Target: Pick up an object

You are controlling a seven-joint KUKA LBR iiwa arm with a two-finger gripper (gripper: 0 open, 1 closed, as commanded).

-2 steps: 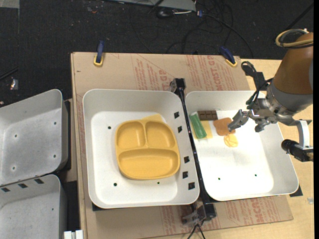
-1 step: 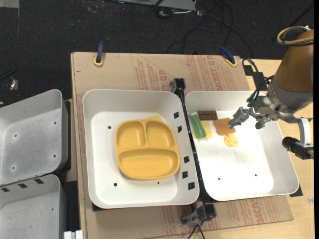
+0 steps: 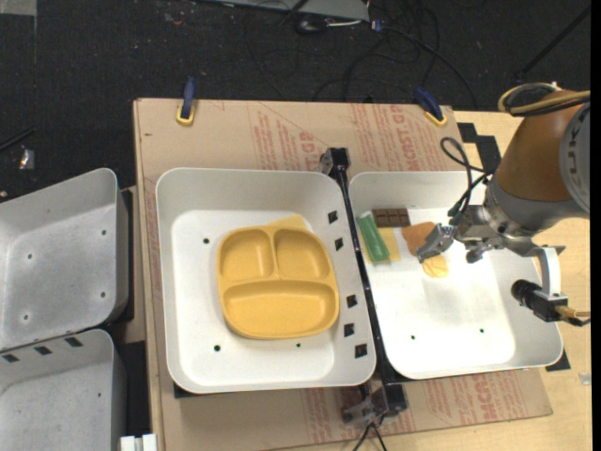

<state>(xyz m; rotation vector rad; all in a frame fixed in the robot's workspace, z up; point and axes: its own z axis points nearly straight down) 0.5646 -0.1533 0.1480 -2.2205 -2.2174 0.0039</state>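
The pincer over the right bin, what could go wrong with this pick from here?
1. The pincer sits right above a small yellow piece with an orange piece close beside it, so it might catch both or nudge one away.
2. The green block and brown block lie near the right bin wall by the divider, which could hinder a grasp there.

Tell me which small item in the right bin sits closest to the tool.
The pale yellow piece, directly under the tool; the green block and brown block lie farther left.
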